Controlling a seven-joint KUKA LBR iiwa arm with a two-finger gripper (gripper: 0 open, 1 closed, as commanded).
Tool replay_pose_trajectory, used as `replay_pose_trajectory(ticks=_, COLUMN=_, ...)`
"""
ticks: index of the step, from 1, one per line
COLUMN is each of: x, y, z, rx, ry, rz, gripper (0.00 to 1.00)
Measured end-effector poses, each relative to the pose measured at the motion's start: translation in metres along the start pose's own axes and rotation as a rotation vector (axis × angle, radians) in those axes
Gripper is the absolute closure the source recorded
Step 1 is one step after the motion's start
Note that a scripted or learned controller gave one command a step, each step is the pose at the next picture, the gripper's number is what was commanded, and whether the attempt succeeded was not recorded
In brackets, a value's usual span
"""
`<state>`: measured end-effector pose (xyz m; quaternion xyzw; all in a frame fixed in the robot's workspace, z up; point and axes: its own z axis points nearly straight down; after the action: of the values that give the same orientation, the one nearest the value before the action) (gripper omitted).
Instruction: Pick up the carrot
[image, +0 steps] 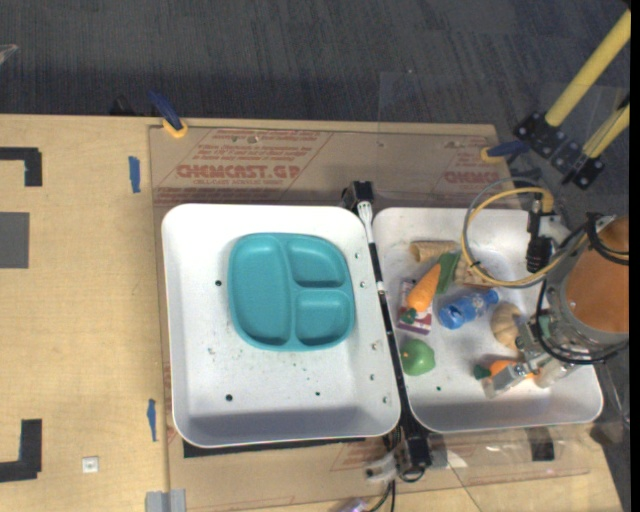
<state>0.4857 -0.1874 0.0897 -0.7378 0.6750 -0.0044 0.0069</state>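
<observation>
We see the two-finger gripper (520, 372) low in the right white plastic bin (585, 405), finger state hard to tell, while the orange tapered carrot with green top (427, 285) lies apart near the bin's left wall, beside a blue bottle (462, 308).

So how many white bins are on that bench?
2. The left bin holds a teal divided plate. The right bin holds the carrot and other small toys, with the arm over part of it, so some may be hidden.
</observation>
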Motion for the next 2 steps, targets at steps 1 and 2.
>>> replay_pose_trajectory(ticks=1, x=0.000, y=-0.040, z=0.001, rx=-0.004, ry=0.002, rz=0.258, gripper=0.00)
replay_pose_trajectory(ticks=2, x=0.006, y=-0.025, z=0.000, rx=0.000, ry=-0.002, rz=0.127, gripper=0.00)
